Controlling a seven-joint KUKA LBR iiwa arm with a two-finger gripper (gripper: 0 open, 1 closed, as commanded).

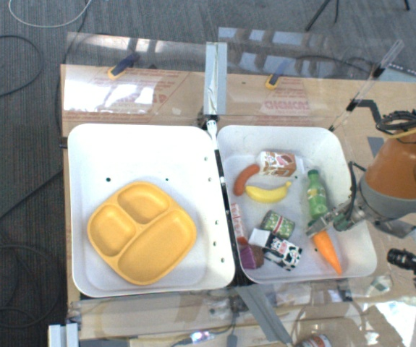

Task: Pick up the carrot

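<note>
Halfway at best: hanging the gripper (332, 221) against the thick end of the carrot (328, 251), lying flat in the right bin (244, 150) below the green bottle (316, 194). Failing to tell clenched from released. Leaving the lift undone.

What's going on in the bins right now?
The arm reaches in from the right, its end effector low in the right bin at the top end of the carrot, which lies on the bin floor beside a green bottle. The yellow divided plate sits in the left bin.
</note>
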